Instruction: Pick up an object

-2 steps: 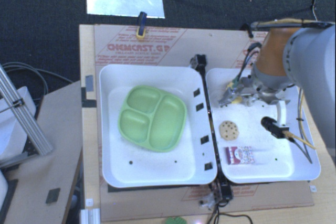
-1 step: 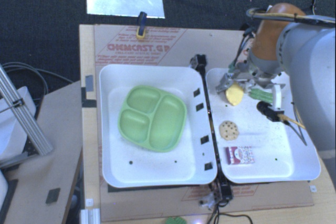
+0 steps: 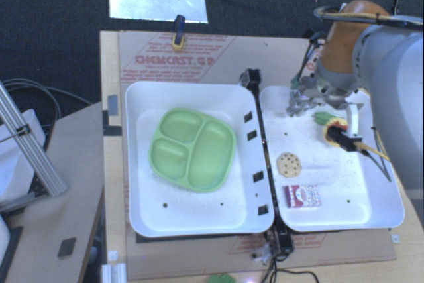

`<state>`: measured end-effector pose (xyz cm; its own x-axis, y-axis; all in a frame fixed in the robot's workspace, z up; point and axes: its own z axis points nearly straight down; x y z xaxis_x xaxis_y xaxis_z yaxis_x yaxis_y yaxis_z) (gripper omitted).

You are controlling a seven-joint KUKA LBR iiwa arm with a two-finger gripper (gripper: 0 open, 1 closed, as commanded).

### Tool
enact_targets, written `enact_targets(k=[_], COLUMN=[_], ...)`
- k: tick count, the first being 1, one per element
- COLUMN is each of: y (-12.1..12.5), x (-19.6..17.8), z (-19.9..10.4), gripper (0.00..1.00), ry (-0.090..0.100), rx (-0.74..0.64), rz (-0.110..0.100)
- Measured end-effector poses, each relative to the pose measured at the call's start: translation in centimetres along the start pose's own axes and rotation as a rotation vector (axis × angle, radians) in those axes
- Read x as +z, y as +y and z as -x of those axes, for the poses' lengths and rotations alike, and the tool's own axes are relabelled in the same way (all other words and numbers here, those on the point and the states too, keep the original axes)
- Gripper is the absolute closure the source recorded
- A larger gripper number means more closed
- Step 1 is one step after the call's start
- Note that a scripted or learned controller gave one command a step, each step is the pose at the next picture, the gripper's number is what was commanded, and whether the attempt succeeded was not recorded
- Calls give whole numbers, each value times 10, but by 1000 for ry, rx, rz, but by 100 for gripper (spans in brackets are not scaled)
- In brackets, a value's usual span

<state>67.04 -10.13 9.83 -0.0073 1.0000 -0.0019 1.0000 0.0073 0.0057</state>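
Nearest us, red packet point(image 3: 302, 195) and cookie point(image 3: 289, 164) lie loose in the right bin point(image 3: 384, 215), so we read gripper point(image 3: 299, 105) (jaw state we cannot tell) hovering near the bin's far edge to pick.

In the left bin point(image 3: 142, 209) we see the green plate point(image 3: 193, 149) filling the middle, with bare floor around its edges. In the right bin point(image 3: 371, 209) the cookie point(image 3: 289, 164) and the red packet point(image 3: 303, 195) sit near the divider; the near right floor lies open, while the arm point(image 3: 387, 69) crowds the far corner.
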Motion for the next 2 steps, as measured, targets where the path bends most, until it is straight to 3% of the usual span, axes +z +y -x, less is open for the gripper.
enact_targets(k=[1, 2], y=[0, -2], x=[1, -55], z=[0, 82], gripper=[0, 0], ry=[0, -4], rx=[-2, 11], rz=[0, 2])
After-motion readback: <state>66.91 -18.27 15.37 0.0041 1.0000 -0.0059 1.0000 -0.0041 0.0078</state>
